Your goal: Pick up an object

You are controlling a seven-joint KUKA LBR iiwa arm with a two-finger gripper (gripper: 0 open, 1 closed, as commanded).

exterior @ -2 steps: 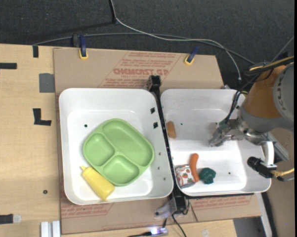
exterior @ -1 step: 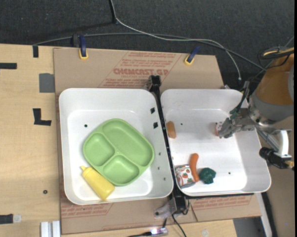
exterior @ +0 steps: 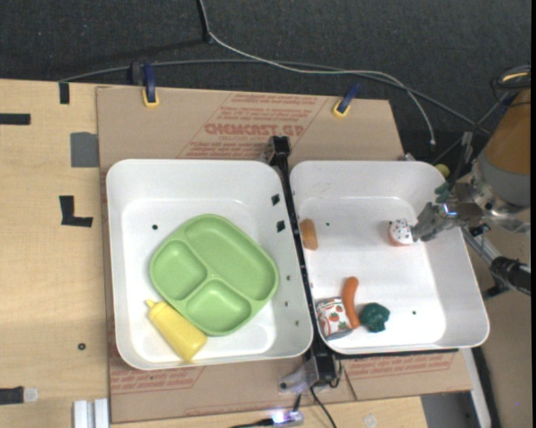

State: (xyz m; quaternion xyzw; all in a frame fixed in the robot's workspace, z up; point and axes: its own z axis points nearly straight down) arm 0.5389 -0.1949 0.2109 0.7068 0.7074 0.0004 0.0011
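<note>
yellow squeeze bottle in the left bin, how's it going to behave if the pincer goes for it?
The yellow plastic squeeze bottle lies on its side with a rounded body, so a nudge would probably roll it. It looks smooth, so it may slip from a shallow pinch. It sits close against the green divided plate and the left white bin wall, likely limiting approach angles.

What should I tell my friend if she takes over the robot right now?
Gripper: low at the right bin's right side, beside a small white and red object; I cannot tell whether it grips anything.
Right bin also holds a small orange piece by its left wall, a carrot-like stick, a green piece and a small carton.
Left bin: green divided plate, yellow bottle.
Done: nothing lifted that I can see.
Left: grip and lift one object.
</note>
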